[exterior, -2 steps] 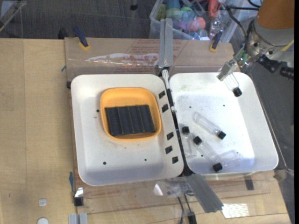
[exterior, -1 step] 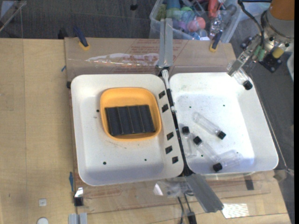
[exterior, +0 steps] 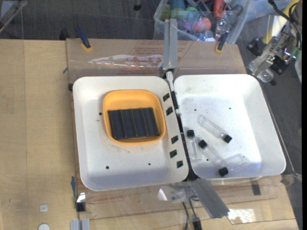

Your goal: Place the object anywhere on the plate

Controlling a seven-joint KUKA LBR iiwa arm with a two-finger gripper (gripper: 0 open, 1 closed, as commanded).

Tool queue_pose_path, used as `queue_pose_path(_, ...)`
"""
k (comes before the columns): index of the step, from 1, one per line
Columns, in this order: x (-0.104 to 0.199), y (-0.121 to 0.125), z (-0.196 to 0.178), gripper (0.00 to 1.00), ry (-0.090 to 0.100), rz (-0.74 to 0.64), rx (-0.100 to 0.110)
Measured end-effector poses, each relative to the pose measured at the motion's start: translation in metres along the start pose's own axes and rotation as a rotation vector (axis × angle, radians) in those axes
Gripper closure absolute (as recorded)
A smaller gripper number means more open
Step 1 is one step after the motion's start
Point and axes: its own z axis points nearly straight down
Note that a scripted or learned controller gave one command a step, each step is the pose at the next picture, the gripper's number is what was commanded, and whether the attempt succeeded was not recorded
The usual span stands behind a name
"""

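An orange plate (exterior: 132,98) sits in the left white bin (exterior: 91,143). A dark ribbed rectangular object (exterior: 133,123) lies flat on the plate, covering most of its middle. In the right white bin (exterior: 249,109) lie clear plastic tubes with black caps: one (exterior: 214,129) near the middle, another (exterior: 233,163) toward the front, and a third (exterior: 196,144) close to the divider.
A clear box of colourful toys (exterior: 204,6) stands behind the bins. Black clips (exterior: 172,140) line the divider between the bins. A metal bar (exterior: 169,47) rises at the back of the divider. Equipment (exterior: 276,51) stands at the far right.
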Motion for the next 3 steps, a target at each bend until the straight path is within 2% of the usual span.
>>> queue_pose_path(1,-0.0241,-0.0438,-0.1069,1.00,0.001,-0.044,0.001)
queue_pose_path(2,-0.0175,-0.0450,-0.1067,1.00,0.004,-0.404,-0.001)
queue_pose_path(3,-0.0238,-0.0410,-0.1065,1.00,-0.001,-0.761,-0.002)
